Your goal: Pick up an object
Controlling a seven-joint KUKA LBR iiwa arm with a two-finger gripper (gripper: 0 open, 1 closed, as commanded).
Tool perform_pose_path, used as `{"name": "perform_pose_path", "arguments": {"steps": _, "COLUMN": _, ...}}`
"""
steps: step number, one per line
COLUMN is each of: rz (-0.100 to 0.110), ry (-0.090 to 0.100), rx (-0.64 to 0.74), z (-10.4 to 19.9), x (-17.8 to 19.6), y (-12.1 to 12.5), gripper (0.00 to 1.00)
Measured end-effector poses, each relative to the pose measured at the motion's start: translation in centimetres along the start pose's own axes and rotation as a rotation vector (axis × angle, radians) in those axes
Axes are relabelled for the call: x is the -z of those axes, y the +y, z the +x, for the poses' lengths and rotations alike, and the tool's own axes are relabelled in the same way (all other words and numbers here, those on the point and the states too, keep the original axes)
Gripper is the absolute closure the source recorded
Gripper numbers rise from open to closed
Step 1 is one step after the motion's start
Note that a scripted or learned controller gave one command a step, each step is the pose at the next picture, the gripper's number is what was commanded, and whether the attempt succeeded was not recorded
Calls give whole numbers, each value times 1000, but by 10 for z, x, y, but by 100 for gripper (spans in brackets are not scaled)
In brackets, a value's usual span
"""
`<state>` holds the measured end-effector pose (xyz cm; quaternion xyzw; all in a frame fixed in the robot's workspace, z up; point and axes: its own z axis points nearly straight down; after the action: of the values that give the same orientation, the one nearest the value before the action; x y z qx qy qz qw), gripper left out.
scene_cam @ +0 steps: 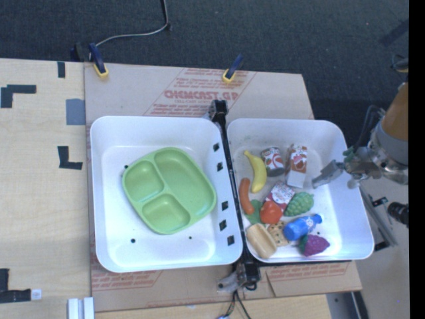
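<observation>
The right bin (332,133) holds a heap of toy food. Among it are a yellow banana (256,169), two red-and-white cartons (271,158) (297,165), a bumpy green fruit (300,203), a red tomato (271,213), an orange sausage (245,197), a blue bottle (299,228), purple grapes (314,244) and a tan bread piece (259,240). My gripper (330,173) hangs over the right part of this bin, just right of the cartons and above the green fruit. Nothing is seen held in it.
The left bin (106,138) holds a green divided plate (169,189). A black divider (224,171) runs between the bins. Both stand on a cardboard sheet (192,92) held by yellow clamps. A cable (143,32) lies on the dark floor behind.
</observation>
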<state>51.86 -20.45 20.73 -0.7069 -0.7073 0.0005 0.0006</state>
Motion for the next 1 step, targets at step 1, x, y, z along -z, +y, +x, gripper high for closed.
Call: {"name": "perform_pose_path", "arguments": {"steps": 1, "rz": -2, "ry": 1, "rx": 2, "z": 83, "x": -117, "y": 34, "gripper": 0}}
